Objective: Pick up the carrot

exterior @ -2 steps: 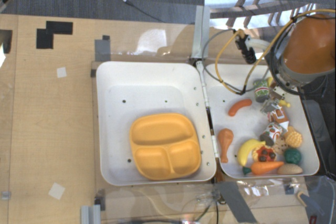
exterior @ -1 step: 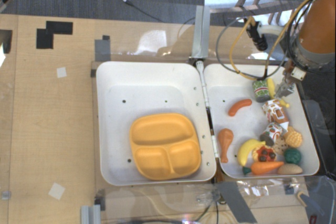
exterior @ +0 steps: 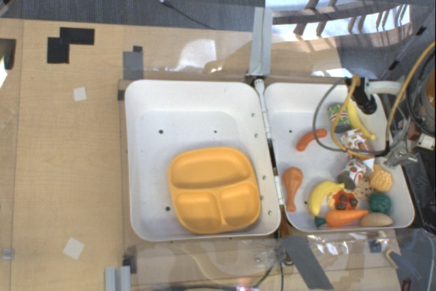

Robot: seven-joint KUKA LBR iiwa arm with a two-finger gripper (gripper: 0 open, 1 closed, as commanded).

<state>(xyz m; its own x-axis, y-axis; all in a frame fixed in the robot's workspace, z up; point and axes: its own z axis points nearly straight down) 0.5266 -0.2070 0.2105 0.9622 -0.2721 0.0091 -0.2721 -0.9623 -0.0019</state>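
Nearest, the small orange plastic carrot [exterior: 346, 217] looks light, stiff, slick; grasp mid-body. Whether the arm's fingers are open, I cannot tell.

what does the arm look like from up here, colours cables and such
The arm comes in at the right edge as dark and grey parts with an orange-yellow cable curving along it. A thin black cable loops out over the right bin. A white tube meets a black cylindrical piece. No markings are readable.
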